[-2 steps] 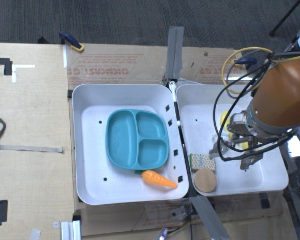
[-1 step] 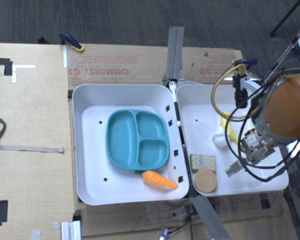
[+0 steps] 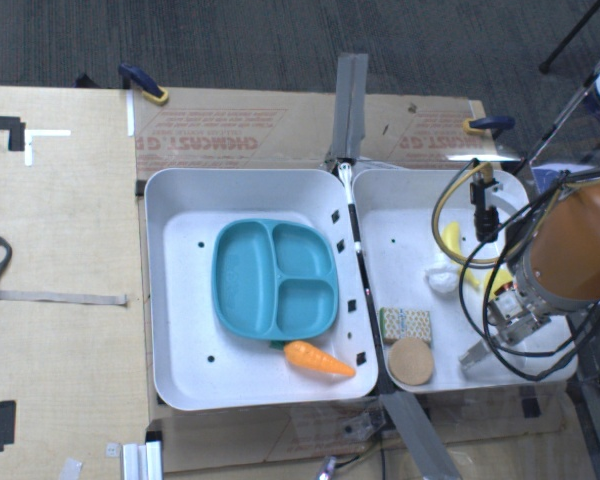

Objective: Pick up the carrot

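My arm over the right bin

I hang at the frame's right edge; whether my gripper [image 3: 510, 320] is apart, I cannot tell. The carrot [image 3: 318, 359] lies lower centre, well apart.

You see the arm [image 3: 570, 243] as a rounded orange band above a grey metal wrist [image 3: 515, 318]. Black and yellow cables [image 3: 458, 208] loop off it in wide arcs, and a small black fitting with a brass tip sits where the cables meet.
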Robot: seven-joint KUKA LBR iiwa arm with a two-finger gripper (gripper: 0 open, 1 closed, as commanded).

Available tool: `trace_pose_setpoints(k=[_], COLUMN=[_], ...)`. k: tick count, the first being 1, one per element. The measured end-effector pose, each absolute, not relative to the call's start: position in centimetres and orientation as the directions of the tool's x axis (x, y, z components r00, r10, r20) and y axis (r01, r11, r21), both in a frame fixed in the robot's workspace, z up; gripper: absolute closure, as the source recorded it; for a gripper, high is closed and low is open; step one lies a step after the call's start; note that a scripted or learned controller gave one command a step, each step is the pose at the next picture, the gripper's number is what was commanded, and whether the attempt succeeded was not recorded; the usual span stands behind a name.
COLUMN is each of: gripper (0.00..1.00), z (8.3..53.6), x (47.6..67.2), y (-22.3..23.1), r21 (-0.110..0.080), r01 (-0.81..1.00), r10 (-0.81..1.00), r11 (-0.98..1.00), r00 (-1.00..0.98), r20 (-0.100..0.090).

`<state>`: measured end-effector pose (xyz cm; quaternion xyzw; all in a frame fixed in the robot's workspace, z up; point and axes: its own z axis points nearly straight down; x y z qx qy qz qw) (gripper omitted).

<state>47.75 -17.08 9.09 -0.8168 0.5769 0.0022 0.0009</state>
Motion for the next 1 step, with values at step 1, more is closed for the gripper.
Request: trace_pose_setpoints(k=[1], gripper=[1.0], z=[10.0], x=[47.9], y=[-16.87], r21=[-0.002], r01=[-0.944], r10=[-0.944], r11=[-0.331], r00=[0.331], r20=[-0.008])
